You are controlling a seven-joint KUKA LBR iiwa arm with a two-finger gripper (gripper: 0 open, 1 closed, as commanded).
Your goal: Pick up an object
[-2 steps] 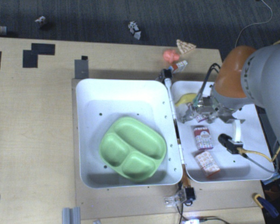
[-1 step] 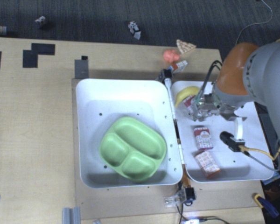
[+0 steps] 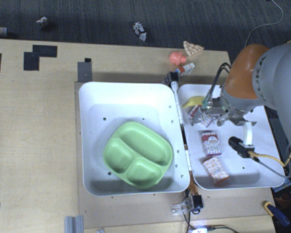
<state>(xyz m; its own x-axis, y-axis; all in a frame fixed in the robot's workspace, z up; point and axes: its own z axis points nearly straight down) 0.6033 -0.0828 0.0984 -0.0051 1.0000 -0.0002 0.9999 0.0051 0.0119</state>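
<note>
Currently the gripper (image 3: 214, 116) hangs low over the right bin (image 3: 266, 130), near its far-left corner, by the yellow banana (image 3: 194, 101) and a small red packet (image 3: 206, 123); two red-and-white boxes (image 3: 210, 143) lie toward the bin's near edge. Can't tell its opening or whether it holds anything.

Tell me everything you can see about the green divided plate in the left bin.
The pale green divided plate looks like smooth matte plastic, with rounded corners and a raised rim. Low ridges split it into three compartments: two near the top, and one near the bottom. It lies face up, turned at an angle, on the floor of the left shallow white bin, toward the bin's lower middle. Nothing lies in it, and nothing touches it apart from the bin.
</note>
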